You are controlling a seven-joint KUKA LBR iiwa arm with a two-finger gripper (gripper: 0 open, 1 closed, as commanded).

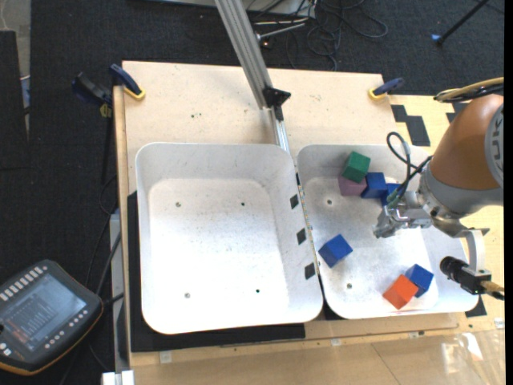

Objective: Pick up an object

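Several small blocks lie in the right bin (365,307). A green block (357,165), a purple block (350,185) and a blue block (375,185) cluster at its far side. Another blue block (335,249) lies alone near the bin's left wall. An orange block (400,292) and a blue block (419,278) touch at the near right. My gripper (387,226) hangs over the right part of this bin, between the far cluster and the orange block, with nothing visible in it.
The left bin (160,215) sits beside the right one, with a metal rail (240,38) slanting down to the divide between them. Clamps (128,83) hold the board's far corners. A teach pendant (40,315) rests at the lower left.
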